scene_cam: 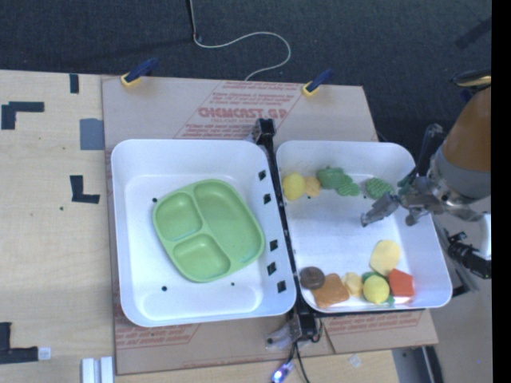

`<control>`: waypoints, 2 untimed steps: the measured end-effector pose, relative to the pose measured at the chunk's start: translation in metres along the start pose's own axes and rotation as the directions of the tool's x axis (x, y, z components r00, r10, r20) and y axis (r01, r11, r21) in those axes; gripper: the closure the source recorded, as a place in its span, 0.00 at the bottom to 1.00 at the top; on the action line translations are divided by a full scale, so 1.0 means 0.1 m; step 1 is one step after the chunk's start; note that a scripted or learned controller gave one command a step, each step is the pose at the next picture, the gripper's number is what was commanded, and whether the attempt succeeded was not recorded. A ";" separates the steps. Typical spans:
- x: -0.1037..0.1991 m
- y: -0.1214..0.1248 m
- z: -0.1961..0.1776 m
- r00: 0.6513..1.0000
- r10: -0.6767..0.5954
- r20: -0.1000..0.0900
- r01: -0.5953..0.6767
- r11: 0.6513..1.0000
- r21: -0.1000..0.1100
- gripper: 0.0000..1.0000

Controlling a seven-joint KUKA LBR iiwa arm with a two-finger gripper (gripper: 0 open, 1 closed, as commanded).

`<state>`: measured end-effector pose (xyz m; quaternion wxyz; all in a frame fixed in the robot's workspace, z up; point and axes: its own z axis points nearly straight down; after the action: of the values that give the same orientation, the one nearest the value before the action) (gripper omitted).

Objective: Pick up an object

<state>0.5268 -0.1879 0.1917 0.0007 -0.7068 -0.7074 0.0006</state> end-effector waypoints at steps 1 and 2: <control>0.00 0.00 -0.10 1.000 -0.001 0.000 0.001 1.000 0.000 1.00; 0.77 0.18 -1.35 1.000 -0.010 0.000 0.010 1.000 -0.014 1.00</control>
<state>0.5452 -0.1106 0.3264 -0.0045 -0.7033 -0.7109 -0.0044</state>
